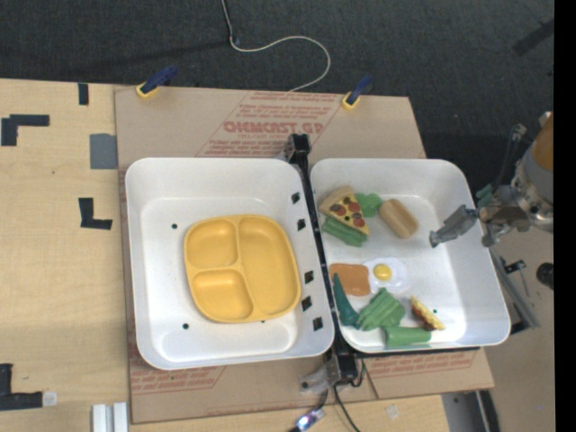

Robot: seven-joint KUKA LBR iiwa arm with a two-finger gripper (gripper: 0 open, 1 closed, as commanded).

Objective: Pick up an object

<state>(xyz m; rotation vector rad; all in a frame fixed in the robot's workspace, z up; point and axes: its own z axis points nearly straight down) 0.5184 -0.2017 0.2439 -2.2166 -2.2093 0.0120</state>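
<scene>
The right bin (468, 268) holds several toy foods. A pizza slice (342, 208) lies at its far left on a green pod (345, 231), with a small green leafy piece (368, 204) and a tan bread roll (399, 218) beside it. Nearer the front are an orange toast (352, 278), a fried egg (384, 272), green vegetable pieces (379, 311) and a yellow-red piece (427, 314). My gripper (452, 226) hangs over the right side of this bin, to the right of the roll, with nothing seen in it.
The left bin (153, 196) holds a yellow divided plate (241, 266). Black clips (298, 148) join the bins along the middle wall. Both bins rest on a cardboard sheet (270, 120). A cable (270, 43) loops across the dark floor behind.
</scene>
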